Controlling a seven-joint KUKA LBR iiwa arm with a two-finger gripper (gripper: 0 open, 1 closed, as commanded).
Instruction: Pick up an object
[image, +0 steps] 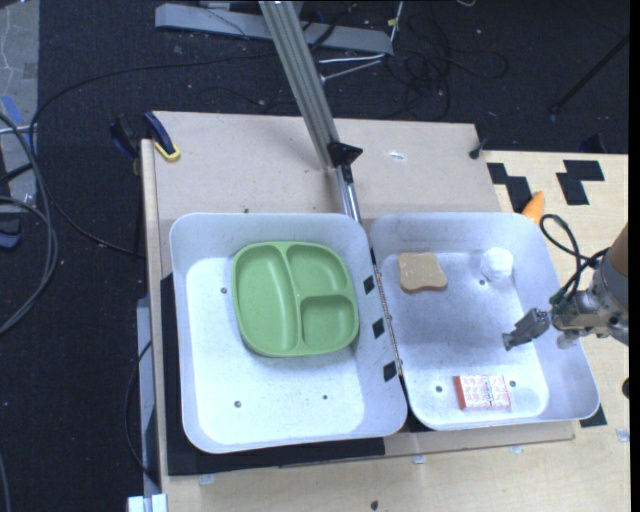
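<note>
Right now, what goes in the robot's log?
gripper: over right white bin edge | tan bread slice, white ball, red-white packet: untouched

A single fixed camera looks down at a slant from above the bench (300, 150), far enough back to take in both white bins (200, 400) side by side, the dark floor around them, and the arm's gripper (545, 330) entering from the right.
</note>
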